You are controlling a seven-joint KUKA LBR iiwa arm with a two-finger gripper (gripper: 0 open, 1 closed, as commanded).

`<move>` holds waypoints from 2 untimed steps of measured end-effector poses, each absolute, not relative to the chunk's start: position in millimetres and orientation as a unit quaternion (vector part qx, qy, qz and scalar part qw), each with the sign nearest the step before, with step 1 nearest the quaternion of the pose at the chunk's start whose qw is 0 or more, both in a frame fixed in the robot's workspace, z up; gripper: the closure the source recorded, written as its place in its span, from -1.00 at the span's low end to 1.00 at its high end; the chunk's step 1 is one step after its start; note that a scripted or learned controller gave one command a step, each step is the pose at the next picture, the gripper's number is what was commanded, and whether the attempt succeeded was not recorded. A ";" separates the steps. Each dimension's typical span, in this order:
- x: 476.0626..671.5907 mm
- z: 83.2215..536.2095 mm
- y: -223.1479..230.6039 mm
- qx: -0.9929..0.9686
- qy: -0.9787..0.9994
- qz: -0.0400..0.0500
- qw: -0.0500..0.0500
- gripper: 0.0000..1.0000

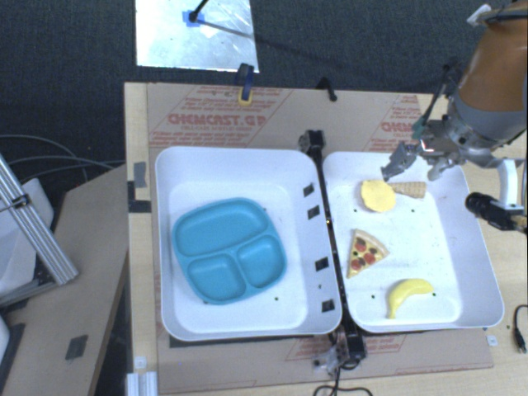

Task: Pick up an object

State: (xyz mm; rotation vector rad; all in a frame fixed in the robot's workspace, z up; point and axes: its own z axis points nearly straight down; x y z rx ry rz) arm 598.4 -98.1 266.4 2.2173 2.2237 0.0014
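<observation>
Yellow ice cream cone (388,194), lying flat

Pizza slice (365,252), banana (408,294), cone (388,193) (right bin)

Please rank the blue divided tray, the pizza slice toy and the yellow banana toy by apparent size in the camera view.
1. Blue divided plastic tray, clearly largest.
2. Triangular pizza slice toy and curved yellow banana toy: too alike to rank.
</observation>
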 end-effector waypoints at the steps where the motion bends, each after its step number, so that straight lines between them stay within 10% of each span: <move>1: 547.2 112.3 -132.2 0.708 0.706 -0.003 -0.004 -1.00; 2: 525.9 83.9 -83.8 0.705 0.709 0.001 0.000 -1.00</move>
